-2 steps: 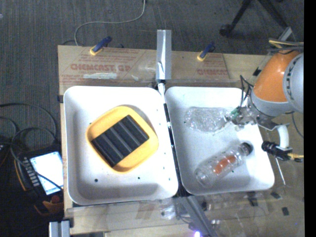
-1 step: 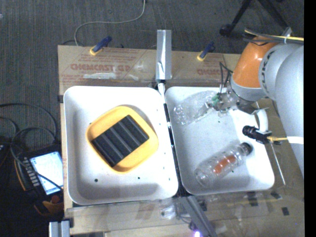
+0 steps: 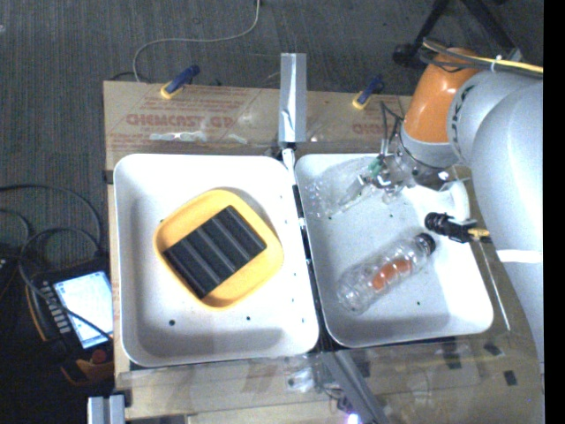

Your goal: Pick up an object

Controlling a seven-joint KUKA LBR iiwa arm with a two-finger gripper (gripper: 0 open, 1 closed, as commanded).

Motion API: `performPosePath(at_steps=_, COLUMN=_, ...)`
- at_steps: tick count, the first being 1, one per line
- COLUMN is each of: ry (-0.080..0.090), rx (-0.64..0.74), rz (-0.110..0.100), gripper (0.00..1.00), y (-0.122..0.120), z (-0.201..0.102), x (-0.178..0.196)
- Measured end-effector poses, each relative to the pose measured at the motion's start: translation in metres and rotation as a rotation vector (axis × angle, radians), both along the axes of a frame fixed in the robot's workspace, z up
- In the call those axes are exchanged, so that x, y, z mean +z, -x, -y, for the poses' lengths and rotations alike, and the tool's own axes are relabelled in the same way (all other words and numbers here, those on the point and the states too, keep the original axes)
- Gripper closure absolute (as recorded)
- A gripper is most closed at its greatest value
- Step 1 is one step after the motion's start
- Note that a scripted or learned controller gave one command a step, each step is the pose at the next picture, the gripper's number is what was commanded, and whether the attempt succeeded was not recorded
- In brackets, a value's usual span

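The step in hand looks like the approach. The gripper (image 3: 381, 173) sits low in the upper part of the right bin (image 3: 459, 321), at the frame's upper right, and how it is set cannot be told from here. A clear plastic bottle (image 3: 388, 272) with orange bits inside lies on its side in that bin, below the gripper and apart from it. A yellow tray with a black ribbed insert (image 3: 219, 247) lies in the left bin (image 3: 141, 325), well apart. The next move probably calls for shifting down-frame over the bottle.
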State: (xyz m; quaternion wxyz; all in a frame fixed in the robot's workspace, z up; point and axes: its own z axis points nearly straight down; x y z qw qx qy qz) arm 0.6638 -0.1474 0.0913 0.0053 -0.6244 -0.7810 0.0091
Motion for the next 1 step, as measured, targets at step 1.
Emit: performPosePath(at_steps=1, ry=-0.005, rx=0.029, rz=0.019, gripper=0.00, y=0.0298, z=0.0422, x=0.0329)
